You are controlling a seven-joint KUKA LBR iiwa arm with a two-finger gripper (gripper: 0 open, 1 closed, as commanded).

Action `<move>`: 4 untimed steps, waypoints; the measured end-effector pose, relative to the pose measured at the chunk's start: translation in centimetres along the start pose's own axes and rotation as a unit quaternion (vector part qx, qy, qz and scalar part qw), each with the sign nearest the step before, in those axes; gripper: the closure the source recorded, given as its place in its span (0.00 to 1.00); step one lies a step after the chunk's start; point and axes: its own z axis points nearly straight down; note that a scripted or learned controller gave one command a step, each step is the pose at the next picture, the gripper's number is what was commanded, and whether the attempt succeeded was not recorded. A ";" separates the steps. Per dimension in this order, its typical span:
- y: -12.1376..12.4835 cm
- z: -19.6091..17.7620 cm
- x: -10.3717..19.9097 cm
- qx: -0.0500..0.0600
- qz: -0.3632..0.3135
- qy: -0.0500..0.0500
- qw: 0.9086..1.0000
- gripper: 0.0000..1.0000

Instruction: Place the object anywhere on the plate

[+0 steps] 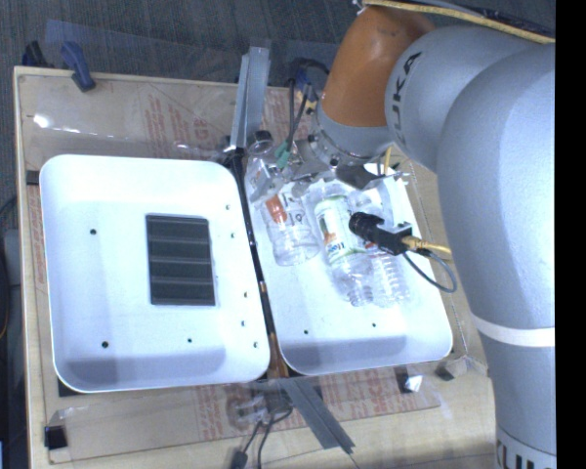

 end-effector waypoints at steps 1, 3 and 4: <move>-0.8 -3.0 4.7 -0.002 -0.162 -0.001 0.987 1.00; -9.7 2.2 14.0 0.000 -0.014 -0.001 1.000 1.00; -1.5 2.1 7.4 -0.001 -0.052 -0.001 0.999 1.00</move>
